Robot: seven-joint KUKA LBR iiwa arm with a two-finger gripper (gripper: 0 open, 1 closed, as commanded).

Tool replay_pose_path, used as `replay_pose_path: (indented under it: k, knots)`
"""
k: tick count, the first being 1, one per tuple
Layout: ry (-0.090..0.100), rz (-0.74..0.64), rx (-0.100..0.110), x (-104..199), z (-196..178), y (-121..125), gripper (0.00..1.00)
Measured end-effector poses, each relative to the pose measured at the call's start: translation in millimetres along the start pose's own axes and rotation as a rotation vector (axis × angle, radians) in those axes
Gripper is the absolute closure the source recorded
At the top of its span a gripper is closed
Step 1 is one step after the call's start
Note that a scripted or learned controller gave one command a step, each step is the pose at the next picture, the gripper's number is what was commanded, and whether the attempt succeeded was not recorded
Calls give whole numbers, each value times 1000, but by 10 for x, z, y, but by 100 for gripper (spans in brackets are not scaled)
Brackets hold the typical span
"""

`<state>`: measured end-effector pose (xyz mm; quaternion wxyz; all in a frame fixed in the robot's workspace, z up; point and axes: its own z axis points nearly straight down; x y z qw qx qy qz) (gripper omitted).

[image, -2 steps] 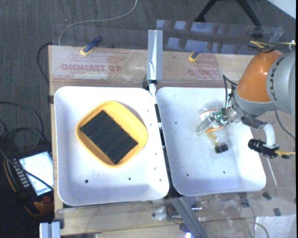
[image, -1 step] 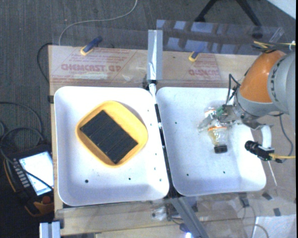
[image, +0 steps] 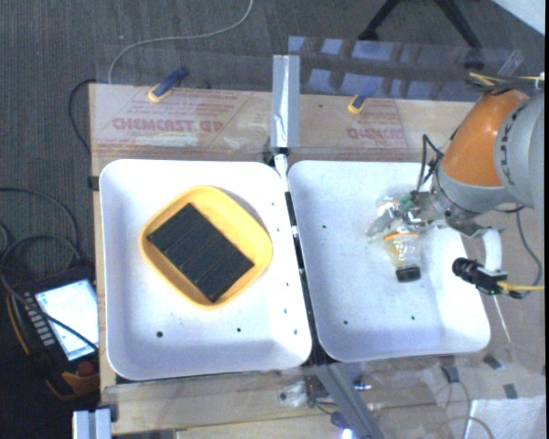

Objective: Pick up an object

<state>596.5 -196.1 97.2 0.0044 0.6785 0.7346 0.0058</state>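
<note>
Gripper [image: 412, 210] low in the right bin [image: 348, 282], fingers can't be made out (clear wrapping clutters them), small dark-capped object [image: 404, 262] lies just below-left of it, near touching, long axis roughly up-down in view.

My claw [image: 410, 210] hangs over the right bin [image: 348, 291]; a small bottle [image: 404, 256] lies just below it, the dish [image: 207, 245] far left.
</note>
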Motion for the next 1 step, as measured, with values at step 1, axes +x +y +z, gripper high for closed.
replay_pose_path:
  k: [1]
  knots:
    - [-2, -11, 31, 315, -607, 727, 100]
